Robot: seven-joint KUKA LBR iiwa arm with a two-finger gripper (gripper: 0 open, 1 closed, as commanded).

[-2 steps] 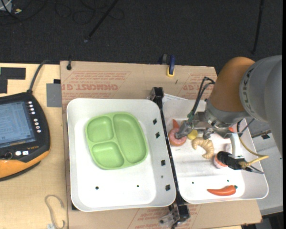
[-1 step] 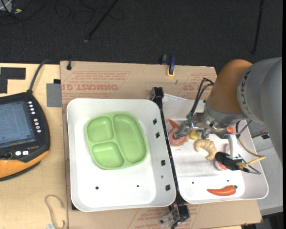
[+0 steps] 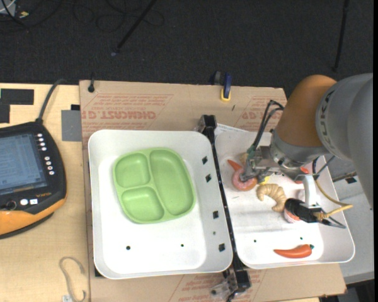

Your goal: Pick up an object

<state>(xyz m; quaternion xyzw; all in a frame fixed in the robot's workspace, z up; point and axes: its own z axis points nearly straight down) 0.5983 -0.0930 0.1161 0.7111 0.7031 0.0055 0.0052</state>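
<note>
Where the hand (image 3: 251,166) dips, grip unclear, lies a pink ring-shaped doughnut (image 3: 242,181).

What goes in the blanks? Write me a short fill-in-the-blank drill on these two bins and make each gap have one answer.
1. The green divided plate lies in the ____ bin.
2. That plate has ____ compartments.
3. The red chili pepper lies near the front edge of the ____ bin.
4. The gripper is down over the pink donut in the ____ bin.

Missing words: left; three; right; right
</note>
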